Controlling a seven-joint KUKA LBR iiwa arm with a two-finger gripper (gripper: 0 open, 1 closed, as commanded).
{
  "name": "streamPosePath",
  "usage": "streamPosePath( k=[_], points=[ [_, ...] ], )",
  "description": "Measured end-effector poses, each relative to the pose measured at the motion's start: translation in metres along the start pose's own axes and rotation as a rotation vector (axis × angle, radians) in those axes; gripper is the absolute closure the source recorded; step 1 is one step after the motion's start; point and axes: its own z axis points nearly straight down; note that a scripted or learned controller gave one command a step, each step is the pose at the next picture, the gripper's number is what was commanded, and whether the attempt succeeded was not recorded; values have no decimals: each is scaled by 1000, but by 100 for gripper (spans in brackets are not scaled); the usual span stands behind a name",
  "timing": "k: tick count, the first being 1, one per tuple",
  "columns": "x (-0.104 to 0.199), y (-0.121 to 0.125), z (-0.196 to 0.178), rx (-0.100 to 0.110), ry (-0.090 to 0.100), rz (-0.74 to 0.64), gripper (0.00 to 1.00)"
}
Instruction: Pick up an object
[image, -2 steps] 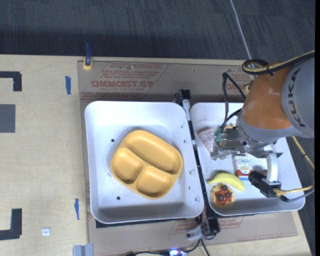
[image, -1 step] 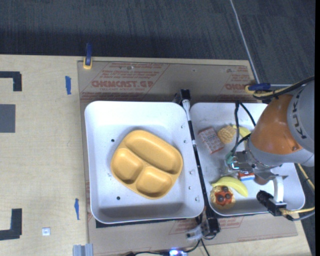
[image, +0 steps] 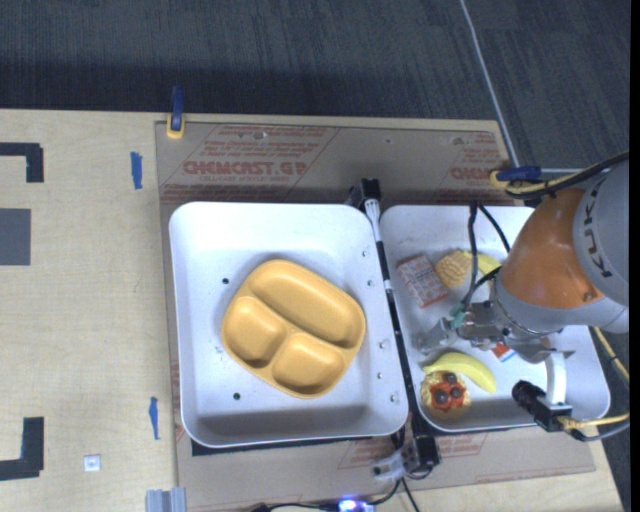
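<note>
Camera view: end effector (image: 455, 325) low in right bin (image: 590, 400), above banana (image: 468, 368); approach step; finger state indeterminable; next: descend, clamp.

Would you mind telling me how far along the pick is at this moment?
Done: the arm is over the right bin, with the gripper low among the items. In hand: nothing visibly; the banana lies on the bin floor just below it. Left: grasping and lifting an object. The yellow tray sits in the left bin.
</note>
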Motion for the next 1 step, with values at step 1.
streamPosePath(
  k=[1],
  points=[
    [-3, -26, 0, -1, 0, 0, 0]
  ],
)
